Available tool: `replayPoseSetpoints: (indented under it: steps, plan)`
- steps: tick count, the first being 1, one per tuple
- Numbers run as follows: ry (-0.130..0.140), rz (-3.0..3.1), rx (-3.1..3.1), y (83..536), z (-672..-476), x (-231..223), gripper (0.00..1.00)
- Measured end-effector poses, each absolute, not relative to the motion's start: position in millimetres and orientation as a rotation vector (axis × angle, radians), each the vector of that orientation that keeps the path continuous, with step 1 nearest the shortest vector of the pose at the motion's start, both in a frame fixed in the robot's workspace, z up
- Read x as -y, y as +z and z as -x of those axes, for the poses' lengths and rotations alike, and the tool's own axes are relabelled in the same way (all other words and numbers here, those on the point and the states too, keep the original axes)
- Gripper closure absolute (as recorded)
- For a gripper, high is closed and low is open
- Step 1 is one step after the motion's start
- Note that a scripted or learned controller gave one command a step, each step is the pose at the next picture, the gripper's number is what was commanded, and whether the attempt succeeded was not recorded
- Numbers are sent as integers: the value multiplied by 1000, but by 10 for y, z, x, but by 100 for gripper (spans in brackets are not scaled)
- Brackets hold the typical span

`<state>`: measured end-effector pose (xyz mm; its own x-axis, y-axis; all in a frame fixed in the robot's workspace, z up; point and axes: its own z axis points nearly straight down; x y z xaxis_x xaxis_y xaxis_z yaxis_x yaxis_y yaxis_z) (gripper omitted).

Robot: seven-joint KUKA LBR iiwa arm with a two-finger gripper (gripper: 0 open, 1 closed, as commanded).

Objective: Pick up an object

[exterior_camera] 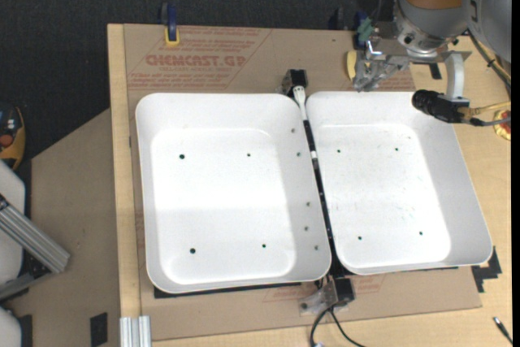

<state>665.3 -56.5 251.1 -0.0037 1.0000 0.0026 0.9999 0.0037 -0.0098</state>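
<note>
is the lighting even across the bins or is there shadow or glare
Camera view: a brighter band crosses the left bin midway, its near half dimmer; the right bin looks evenly lit, without hard glare; the gripper is small and slightly soft.

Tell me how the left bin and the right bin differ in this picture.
The left bin lies square to the camera, while the right bin sits skewed, its near edge slanting. The left bin is shaded across its far half; the right bin is evenly lit. The gripper hangs by the right bin's far rim, away from the left bin. Both are shallow, white, with four dark dots.
</note>
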Motion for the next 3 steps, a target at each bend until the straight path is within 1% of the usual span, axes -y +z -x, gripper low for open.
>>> replayPoseSetpoints:
  steps: [1, 2, 3]
  plan:
    - [-9, 2221, 2229, 3245, -6673, 218, 100]
    - [9, 2209, 2222, 2151, -6534, -528, 100]
    - [-20, 2220, 2234, 3353, -6680, -1079, 100]
